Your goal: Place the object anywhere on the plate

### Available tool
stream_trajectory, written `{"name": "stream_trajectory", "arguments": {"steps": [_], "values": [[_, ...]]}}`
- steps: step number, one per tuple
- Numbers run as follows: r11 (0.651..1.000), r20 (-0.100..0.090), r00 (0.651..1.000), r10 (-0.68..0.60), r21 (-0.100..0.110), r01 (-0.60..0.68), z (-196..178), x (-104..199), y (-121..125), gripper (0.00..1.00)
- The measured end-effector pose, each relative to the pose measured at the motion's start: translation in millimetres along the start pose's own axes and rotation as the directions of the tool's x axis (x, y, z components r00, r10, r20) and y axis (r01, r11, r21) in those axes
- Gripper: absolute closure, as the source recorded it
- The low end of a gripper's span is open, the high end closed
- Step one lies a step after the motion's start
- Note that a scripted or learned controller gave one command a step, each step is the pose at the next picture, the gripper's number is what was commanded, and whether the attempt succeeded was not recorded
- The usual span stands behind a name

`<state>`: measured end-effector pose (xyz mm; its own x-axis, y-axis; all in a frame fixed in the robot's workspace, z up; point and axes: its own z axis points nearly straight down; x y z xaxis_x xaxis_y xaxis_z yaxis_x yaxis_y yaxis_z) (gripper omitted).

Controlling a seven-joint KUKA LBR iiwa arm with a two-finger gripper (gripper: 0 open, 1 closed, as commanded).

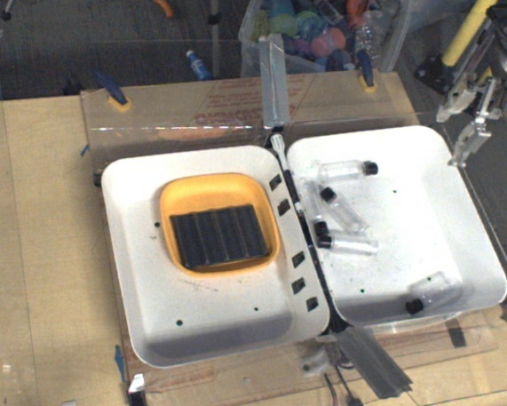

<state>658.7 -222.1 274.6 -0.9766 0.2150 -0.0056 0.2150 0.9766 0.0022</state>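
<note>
Ribbed black block [218, 236]: flat on the orange plate [212, 190], within its rim.
Long axis: left-right across the view, ribs crosswise.
Room: left bin [136, 280] floor open around the plate.
Right bin [472, 248]: clear black-capped vials [349, 220] near the divider.

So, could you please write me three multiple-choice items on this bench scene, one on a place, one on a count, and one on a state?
1. Where is the orange plate?
A. left bin
B. right bin
C. on the bench outside the bins

2. How many clear black-capped tubes lie in the right bin?
A. one
B. four
C. seven

3. What lies on the plate?
A. a dark ribbed slab
B. a tube
C. a yellow ball

Key: 1 A, it sits in the left bin. 2 B, three near the divider, one at the near corner. 3 A, the slab covers its middle.
</note>
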Motion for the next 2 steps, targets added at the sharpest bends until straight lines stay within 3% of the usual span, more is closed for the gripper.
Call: {"name": "stream_trajectory", "arguments": {"steps": [1,2], "values": [[1.0,0.011,1.0,0.005,-0.004,-0.005,-13,-2,-1,1.0],[0.968,0.006,0.968,-0.252,0.002,0.252,-57,-1,1,1.0]]}}
